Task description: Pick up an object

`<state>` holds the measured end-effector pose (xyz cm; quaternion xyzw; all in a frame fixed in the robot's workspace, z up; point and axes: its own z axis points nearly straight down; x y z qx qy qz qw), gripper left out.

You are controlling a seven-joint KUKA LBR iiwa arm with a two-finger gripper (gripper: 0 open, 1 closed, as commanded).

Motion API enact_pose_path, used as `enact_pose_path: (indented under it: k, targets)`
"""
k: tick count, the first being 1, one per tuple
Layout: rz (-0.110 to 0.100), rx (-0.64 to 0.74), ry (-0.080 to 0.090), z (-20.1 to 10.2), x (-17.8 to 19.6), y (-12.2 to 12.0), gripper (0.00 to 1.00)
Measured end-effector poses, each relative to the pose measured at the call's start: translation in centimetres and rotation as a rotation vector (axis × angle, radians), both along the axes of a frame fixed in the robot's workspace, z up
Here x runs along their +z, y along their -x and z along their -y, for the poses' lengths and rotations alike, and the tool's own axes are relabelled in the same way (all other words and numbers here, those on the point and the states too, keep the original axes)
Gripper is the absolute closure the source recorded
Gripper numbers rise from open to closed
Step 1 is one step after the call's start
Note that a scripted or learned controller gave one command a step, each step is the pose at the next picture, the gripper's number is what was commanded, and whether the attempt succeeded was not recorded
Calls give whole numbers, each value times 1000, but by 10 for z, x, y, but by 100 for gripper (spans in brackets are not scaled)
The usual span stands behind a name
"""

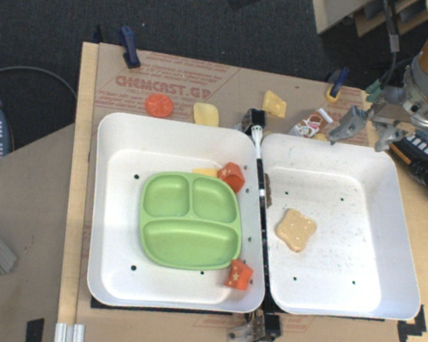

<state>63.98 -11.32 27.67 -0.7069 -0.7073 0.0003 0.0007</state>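
Hovering above the bench's far right corner, the gripper (366, 126) sits just beyond the far rim of the right bin (395, 231), hanging from the grey arm with its orange band. Two fingers show, one angled down-left toward a small red-and-white packet (310, 125), one on the other side; they look spread, with nothing visible between them.

Nearest to the gripper: that packet, just to its left on the cardboard sheet (171, 81), close to but apart from the fingertip. A blue clamp (337, 82) sits just beyond the packet at the cardboard's far edge.

Below the gripper, in the right bin, a tan toast-shaped piece (296, 230) lies flat on the floor, left of centre, well apart from the fingers. It is the only loose pickable item in that bin.

Further left on the cardboard: a yellow wedge (275, 104), a black-and-white brush-like tool (256, 133) lying along the seam between bins, a pale yellow piece (205, 114), a red disc (159, 106), a second blue clamp (129, 45).

Farthest: the left bin (105, 214) holds a green divided plate (190, 221). A red block (231, 176) touches the plate's far right corner, with a pale yellow piece (206, 171) just beside it. Another red block (240, 275) sits at the plate's near right corner.
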Motion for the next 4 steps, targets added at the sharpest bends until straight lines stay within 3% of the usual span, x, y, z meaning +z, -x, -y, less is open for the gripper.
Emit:
enact_pose_path:
  k: [1,2,3,4]
  targets:
    - [-11,-7,-1,46,-112,41,0]
    - [-7,4,-5,-23,-119,96,0]
    - [-1,-4,-2,-18,-195,103,0]
    - [23,5,4,-24,-83,-11,0]
